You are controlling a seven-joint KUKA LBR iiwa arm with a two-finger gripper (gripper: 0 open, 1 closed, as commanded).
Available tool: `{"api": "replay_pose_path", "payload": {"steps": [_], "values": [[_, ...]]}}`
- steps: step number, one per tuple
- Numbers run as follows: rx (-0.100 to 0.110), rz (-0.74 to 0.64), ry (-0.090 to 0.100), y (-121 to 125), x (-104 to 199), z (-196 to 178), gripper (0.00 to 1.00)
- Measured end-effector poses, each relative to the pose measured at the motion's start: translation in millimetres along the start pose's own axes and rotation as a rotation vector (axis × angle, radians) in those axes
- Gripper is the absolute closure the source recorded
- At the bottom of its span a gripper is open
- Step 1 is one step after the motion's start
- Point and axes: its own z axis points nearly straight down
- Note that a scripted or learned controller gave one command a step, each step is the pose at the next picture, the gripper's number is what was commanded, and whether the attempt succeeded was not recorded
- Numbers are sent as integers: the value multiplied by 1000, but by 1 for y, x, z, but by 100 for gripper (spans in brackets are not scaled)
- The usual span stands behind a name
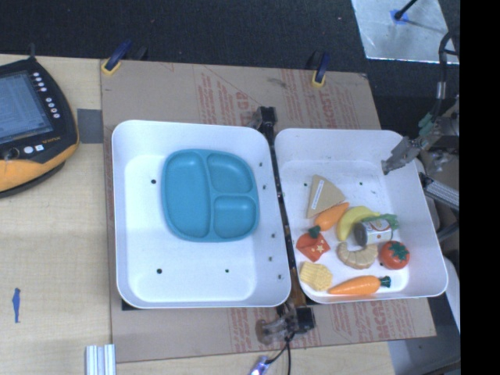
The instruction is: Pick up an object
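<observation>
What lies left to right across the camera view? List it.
Teach pendant → left bin → blue divided plate → right bin with its toy food → gripper.

Two white bins [125,209] are counted, plus one blue divided plate [209,194]. Two carrots [355,287] and one banana [355,219] are spotted too.

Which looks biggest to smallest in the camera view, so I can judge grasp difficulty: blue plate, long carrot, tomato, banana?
1. blue plate
2. long carrot
3. banana, partly covered, so its rank against the carrot is unsure
4. tomato
</observation>
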Motion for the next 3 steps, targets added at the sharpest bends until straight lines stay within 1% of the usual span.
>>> {"api": "replay_pose_path", "payload": {"steps": [1, 2, 3], "values": [[5, -1, 1, -9, 6, 167, 0], [-8, -3, -1, 44, 70, 186, 0], [-6, 0, -2, 79, 85, 186, 0]]}}
